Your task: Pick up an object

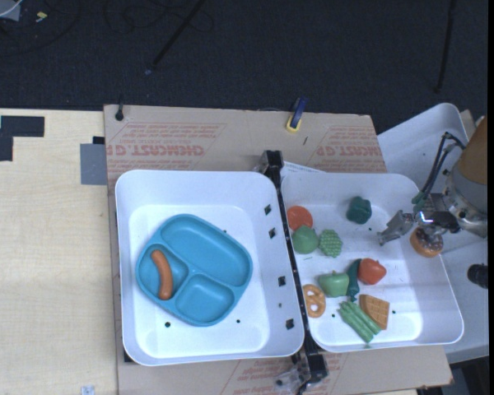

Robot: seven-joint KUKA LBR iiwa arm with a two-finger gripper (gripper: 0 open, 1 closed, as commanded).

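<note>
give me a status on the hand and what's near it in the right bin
Hand over right bin, right side, grasp unclear. Orange-brown piece just beside it, teal piece toward the divider. Red toy and others clustered further off.

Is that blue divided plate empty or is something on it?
Not empty: the blue divided plastic plate holds one orange toy sausage in its left compartment.

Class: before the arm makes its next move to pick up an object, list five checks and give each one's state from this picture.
1. End effector over the right bin: ok.
2. Object already held: cannot tell.
3. Teal toy stands apart from its neighbours: ok.
4. Red pepper clear of the green pepper: not ok, no gap shows.
5. Sausage lies on the blue plate in the left bin: ok.
</note>
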